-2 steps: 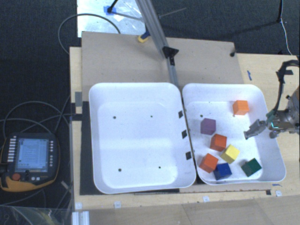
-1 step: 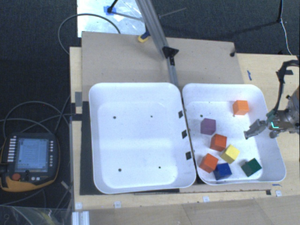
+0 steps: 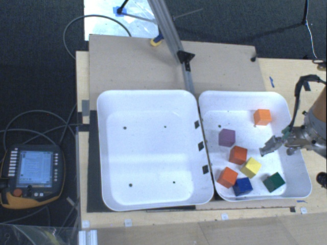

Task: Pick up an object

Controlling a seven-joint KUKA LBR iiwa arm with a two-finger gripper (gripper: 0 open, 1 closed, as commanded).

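just inside the right bin's right edge, the gripper hovers near the yellow cube; whether it's wide or narrow, i cannot tell.

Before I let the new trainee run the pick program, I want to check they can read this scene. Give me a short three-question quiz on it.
1. True or false: all the blocks lie in the right bin.
2. Which block lies nearest the pincer?
A. purple block
B. yellow block
C. blue block
3. Fill in: the block closest to the right bin's far wall, apart from the rest, is the ____ block.

Key: 1 true. 2 B: the yellow block sits just below and left of the pincer tip in the camera view. 3 orange: it lies alone near the far edge; the red block, green block and the others cluster nearer the front.
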